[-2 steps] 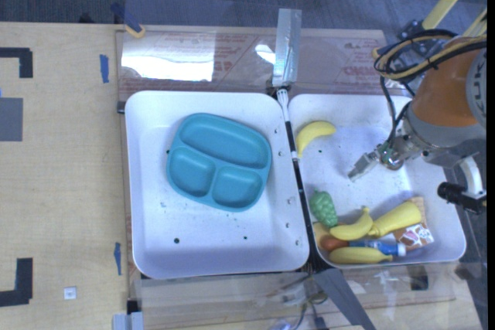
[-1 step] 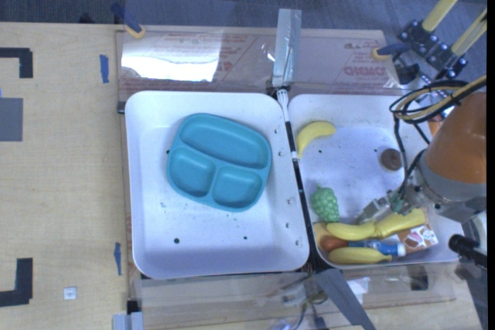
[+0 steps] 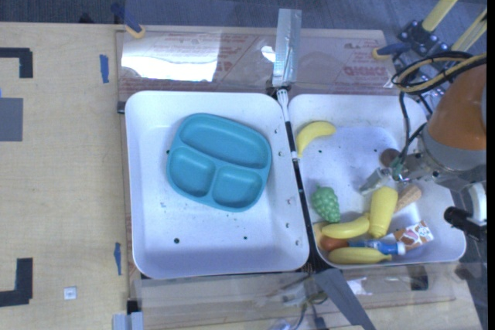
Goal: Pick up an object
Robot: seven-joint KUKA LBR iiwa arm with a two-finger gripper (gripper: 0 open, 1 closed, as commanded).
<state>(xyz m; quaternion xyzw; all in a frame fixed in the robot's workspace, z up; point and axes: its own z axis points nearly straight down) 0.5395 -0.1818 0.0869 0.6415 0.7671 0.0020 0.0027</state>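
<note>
Over the right bin (image 3: 363,113), near its right wall, my jaws (image 3: 384,175) hang low above the white floor, and I cannot tell from this slanted view whether they are spread or pressed together, nor whether anything sits between them; the metal parts there blur into each other. Just below and beside them stands a yellow corn-like piece (image 3: 383,211), upright and a little tilted, with a pale tan piece (image 3: 410,195) touching its right side. Below those, along the bin's near edge, lie a yellow banana (image 3: 346,228), a second banana (image 3: 357,254), something red (image 3: 331,242) wedged between the two, and a small carton with red and white print (image 3: 416,234) toward the right corner; a blue strip (image 3: 387,247) lies among them. To the left of this pile, close to the divider between the bins, sits a green bunch of grapes (image 3: 326,203). Farther up the same bin, apart from the heap, another banana (image 3: 312,134) curves near the divider. My orange band (image 3: 460,116) and grey wrist rise over the bin's right rim, with black and yellow cables looping above. Across the divider, the left bin (image 3: 147,189) holds a teal plate with three compartments (image 3: 220,161), lying flat and tilted in plan, near the middle. Both bins rest on the pale wooden surface (image 3: 54,189).
</note>
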